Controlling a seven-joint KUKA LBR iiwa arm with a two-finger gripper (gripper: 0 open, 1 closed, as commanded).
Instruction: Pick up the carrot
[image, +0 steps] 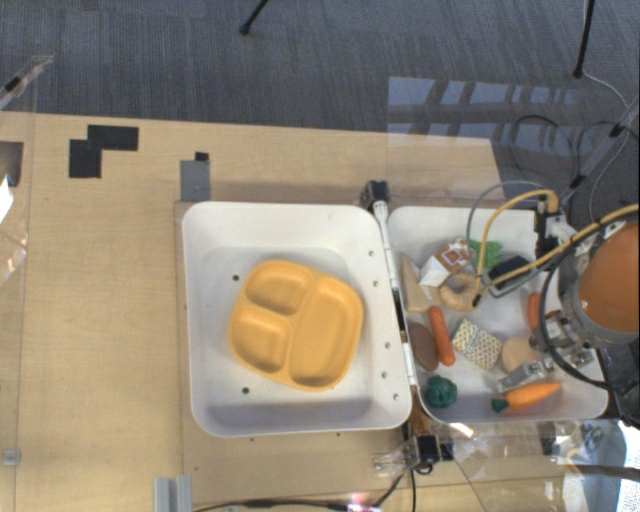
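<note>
Closing on the carrot (530, 396) mid-body, I'd straddle it crosswise; gripper (522, 377) sits just above (finger spread I cannot tell, maybe touching)

Even, bright overhead light; soft shadows inside the left bin (200, 330), glare on clear panels, mildly soft focus.

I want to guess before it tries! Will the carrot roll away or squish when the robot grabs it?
The carrot is probably a stiff toy, so it likely won't squish. Its round, tapered shape could roll or slip from the gripper. It looks small and probably light.
</note>
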